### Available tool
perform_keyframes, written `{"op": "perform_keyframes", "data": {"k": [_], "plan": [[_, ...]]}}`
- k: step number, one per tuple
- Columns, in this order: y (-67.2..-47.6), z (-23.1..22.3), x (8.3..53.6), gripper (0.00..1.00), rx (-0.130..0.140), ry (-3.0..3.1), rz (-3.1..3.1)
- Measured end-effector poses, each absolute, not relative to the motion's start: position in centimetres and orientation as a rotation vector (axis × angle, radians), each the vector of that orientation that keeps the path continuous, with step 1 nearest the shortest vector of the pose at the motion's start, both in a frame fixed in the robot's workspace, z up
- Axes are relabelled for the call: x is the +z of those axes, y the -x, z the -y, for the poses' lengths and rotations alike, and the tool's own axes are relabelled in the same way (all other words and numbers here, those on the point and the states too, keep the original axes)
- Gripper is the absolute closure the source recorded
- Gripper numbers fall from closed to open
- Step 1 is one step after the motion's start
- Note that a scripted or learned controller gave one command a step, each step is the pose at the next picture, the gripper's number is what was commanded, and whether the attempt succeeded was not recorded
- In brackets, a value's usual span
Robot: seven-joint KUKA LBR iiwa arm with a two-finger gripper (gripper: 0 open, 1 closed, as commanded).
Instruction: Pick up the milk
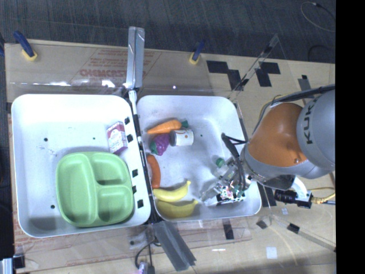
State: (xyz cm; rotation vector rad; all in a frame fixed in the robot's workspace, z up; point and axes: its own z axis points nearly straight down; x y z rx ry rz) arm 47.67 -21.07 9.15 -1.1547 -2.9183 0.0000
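the milk (230,194), a small cow-patterned carton, sits at about five o'clock in the right bin (199,104), close to the near wall. the gripper (227,181) is right over it, though whether its claw is apart or together i cannot tell. two bananas (174,201) lie just at nine o'clock from the carton. a green tray (94,188) fills the left bin (34,124).

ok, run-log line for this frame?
task: pick up milk | gripper: low in right bin, near corner, over milk | grasp: cannot tell | banana beside | left bin: green tray, red carton
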Motion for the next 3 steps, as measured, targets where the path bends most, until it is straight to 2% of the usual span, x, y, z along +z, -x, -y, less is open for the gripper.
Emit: {"op": "perform_keyframes", "data": {"k": [1,2,3], "plan": [[-55.6,21.0,21.0,0.0,0.002,1.285,2.866],[-49.8,17.7,12.7,0.0,0.002,1.542,2.731],[-54.7,21.0,19.7,0.0,0.001,1.307,2.856]]}}
